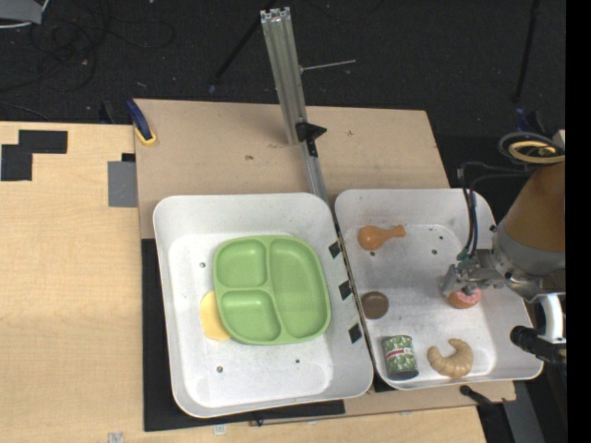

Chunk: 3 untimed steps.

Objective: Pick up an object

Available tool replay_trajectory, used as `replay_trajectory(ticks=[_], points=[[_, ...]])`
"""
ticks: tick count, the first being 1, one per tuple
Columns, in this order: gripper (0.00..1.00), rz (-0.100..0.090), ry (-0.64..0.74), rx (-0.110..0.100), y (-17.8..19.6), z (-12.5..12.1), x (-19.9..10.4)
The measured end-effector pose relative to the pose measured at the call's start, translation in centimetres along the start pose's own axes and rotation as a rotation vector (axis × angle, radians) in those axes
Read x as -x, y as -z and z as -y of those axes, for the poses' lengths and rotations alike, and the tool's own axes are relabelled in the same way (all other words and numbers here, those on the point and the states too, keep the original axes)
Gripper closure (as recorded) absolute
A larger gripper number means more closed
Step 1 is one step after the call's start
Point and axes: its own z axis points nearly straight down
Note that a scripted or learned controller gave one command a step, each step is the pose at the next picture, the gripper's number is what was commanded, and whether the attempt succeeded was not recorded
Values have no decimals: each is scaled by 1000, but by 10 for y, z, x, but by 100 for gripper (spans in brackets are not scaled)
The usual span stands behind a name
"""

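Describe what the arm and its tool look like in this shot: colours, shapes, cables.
The arm enters as a broad, rounded orange-brown section that narrows to a grey wrist housing. Thin dark cables loop from above the wrist toward the tool, a small, boxy piece of grey metal. A white part with black fittings sits below the arm. No markings are legible.

Arm (543,220): broad orange band, conical, widest at the frame's right edge, tapering down to a grey wrist section. Black cable (471,220) loops from above the band down to the wrist. Tool (464,280): small, grey metallic, blocky; fine detail too small to resolve. White and black fittings sit below the wrist at right.
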Motion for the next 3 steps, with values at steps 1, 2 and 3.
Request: replay_trajectory(ticks=[1, 2, 3], points=[[100, -13, 0, -20, 63, -1, 2], [100, -13, 1, -19, 111, 1, -5], [100, -13, 1, -21, 131, 0, -4]])
